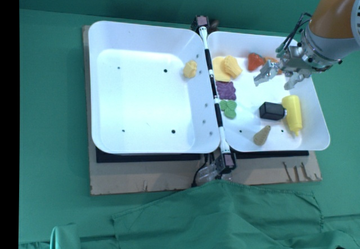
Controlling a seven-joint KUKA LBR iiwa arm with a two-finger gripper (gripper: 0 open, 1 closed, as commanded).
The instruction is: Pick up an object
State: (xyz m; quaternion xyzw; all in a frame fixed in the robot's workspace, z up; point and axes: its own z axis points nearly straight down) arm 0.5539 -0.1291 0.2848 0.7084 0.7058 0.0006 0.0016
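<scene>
My gripper (277, 77) hangs open over the right bin (315, 141), its fingers spread with nothing between them. Just left of it lies a red strawberry-like piece (256, 61), with an orange piece (274, 63) partly hidden under the fingers. Below the gripper sit a black block (272, 111) and a yellow bottle (292, 113). A tan cone-shaped piece (261, 136) lies near the bin's front. Along the bin's left side are a yellow-orange item (226, 67), purple grapes (226, 90) and a green piece (228, 108).
The left bin (112, 51) holds one small yellow object (190, 69) near its right wall. A black-and-white divider (214, 90) runs between the bins. Green cloth (225, 220) is bunched at the front of the bench.
</scene>
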